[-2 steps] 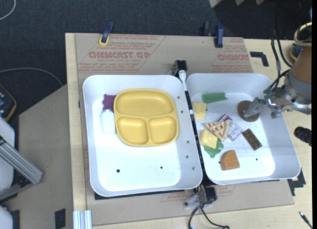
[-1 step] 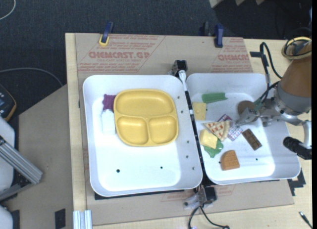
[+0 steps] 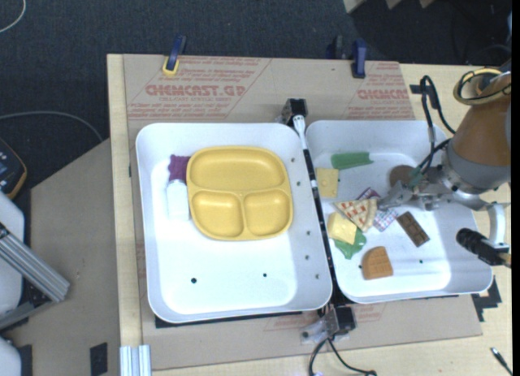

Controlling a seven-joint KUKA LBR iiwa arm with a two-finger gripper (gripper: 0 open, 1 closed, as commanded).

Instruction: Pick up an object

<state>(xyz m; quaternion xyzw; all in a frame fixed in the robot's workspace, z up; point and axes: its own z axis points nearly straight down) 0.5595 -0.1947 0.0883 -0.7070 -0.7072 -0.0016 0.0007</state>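
Lying nearest in the right bin was a round brown cookie-like piece, with a yellow wedge on a green scrap just left of it and a dark brown bar to its right. Farther in sat a patterned triangular piece, a pale yellow square and a green strip. The gripper was low over the middle of this bin, close to the patterned piece; whether it was open or had hold of anything could not be told. By my reading, nothing was lifted yet, so the pick remained to do. Crowded pieces could hinder a clean grasp. In the left bin rested a yellow divided tray, a purple item at its far-left edge. Both bins stood on the desk.
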